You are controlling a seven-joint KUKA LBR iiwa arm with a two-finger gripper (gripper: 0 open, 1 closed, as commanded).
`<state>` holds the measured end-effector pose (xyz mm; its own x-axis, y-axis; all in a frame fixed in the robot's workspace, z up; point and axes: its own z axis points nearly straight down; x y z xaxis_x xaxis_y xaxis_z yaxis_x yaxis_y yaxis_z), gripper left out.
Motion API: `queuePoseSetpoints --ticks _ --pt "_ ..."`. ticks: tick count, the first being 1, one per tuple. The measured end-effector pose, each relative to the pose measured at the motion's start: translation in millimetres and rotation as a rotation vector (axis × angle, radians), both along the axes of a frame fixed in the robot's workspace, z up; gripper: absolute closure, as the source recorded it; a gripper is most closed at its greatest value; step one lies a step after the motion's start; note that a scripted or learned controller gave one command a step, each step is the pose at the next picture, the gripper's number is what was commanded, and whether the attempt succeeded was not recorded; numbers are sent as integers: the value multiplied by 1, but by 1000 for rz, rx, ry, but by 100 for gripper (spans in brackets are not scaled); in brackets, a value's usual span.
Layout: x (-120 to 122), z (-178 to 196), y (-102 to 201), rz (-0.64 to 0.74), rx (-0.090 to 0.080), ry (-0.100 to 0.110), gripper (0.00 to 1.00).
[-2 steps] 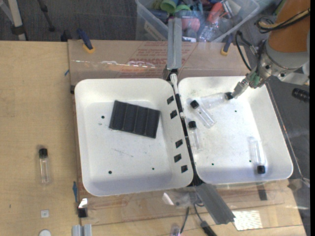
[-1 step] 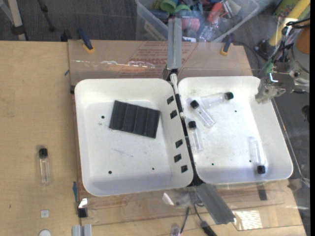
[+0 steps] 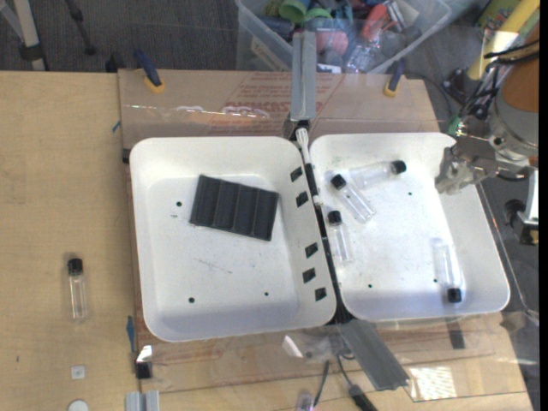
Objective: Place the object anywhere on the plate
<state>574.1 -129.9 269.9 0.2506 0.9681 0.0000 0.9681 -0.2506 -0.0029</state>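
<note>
White plastic is being seen in two shallow bins set side by side on a wooden bench, and the right bin (image 3: 411,302) is being taken here as the landmark. Within it, four clear vials with black caps are lying apart from one another: one vial (image 3: 379,172) near its far wall, a second vial (image 3: 351,197) just below and left of the first, a third vial (image 3: 338,235) against its left wall, and a fourth vial (image 3: 446,270) near its front right corner. The gripper (image 3: 458,171) is being held over the right bin's far right rim, at the end of the grey arm reaching in from the right. Nothing is being shown between its tips; how far it is spread cannot be told from this slant. To the left of the right bin, the left bin (image 3: 171,315) is being occupied by a dark ribbed plate (image 3: 235,207), lying flat and slightly turned. Well to the left of both bins, a fifth vial (image 3: 77,287) is lying on the bare bench. Beyond the right bin's far wall, a clear tub of coloured items (image 3: 342,11) is standing.
</note>
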Motion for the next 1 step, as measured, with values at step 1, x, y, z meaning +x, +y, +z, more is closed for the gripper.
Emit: queuePoseSetpoints --ticks 1 --pt "-8 -18 30 -578 -2 2 100"
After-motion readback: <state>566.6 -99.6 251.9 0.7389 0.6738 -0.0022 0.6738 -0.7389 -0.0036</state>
